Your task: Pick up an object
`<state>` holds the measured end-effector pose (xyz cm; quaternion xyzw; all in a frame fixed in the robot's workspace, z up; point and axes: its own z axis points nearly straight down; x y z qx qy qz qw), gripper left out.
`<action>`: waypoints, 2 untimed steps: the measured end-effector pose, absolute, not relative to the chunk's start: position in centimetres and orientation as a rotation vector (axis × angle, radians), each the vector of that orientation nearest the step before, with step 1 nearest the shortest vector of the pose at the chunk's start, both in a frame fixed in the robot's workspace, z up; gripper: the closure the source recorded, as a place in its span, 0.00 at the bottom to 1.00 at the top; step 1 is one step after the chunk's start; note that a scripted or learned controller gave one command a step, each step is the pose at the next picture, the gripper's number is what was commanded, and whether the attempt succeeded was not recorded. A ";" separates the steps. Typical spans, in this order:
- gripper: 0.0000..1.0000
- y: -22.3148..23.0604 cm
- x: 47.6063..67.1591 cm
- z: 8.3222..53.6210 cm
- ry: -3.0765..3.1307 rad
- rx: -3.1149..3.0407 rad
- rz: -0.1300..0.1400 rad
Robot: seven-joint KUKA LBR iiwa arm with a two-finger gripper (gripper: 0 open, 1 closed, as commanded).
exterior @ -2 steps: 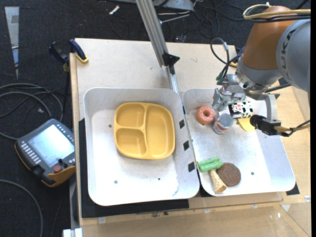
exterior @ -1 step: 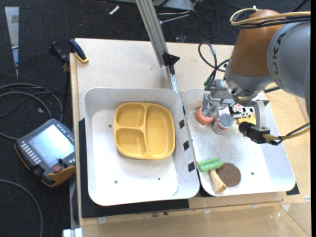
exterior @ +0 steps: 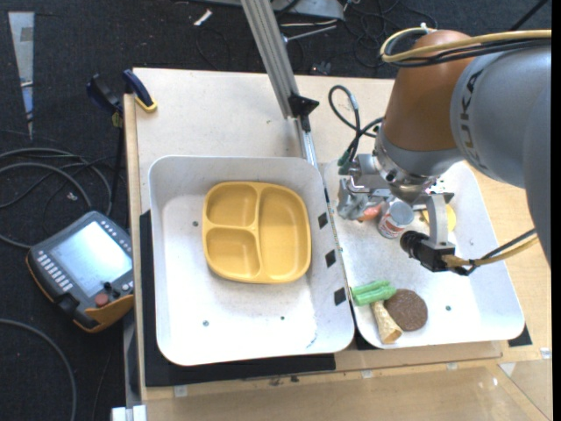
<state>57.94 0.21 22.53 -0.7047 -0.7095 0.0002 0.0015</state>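
Camera view | arm lettered "KUKA"; gripper above right bin

A pale counter carries two shallow white bins side by side: left bin and right bin (possibly touching, partly hidden).

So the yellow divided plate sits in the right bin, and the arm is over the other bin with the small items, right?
Not quite. The camera view shows the yellow divided plate in the left bin, not the right one. The rest holds: the arm hangs over the right bin, where a green piece, a brown disc and other small items lie.
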 end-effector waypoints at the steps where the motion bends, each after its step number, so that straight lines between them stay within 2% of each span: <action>1: 1.00 5.0 56.9 22.9 -2.229 -2.211 -0.001; 2: 1.00 9.4 54.3 24.0 -2.229 -2.210 0.000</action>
